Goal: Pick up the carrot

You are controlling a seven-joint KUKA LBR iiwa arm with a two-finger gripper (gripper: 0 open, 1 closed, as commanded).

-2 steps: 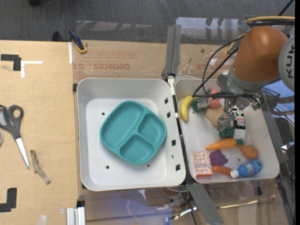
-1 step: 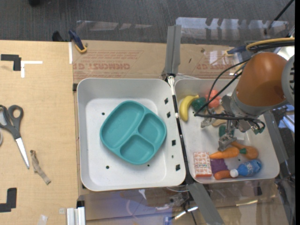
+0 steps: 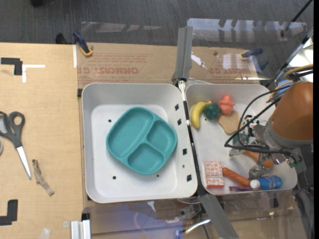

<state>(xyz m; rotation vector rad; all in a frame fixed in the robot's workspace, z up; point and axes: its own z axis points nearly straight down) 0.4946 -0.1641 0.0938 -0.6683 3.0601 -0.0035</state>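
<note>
Down at the lower right of the frame, the long orange carrot [image 3: 236, 177] lies in the right white bin [image 3: 259, 90], beside a small red-and-white box [image 3: 214, 174]. Just above it hangs the grey metal claw [image 3: 260, 167]; wires hide it, so I cannot tell if it is apart or together.
</note>
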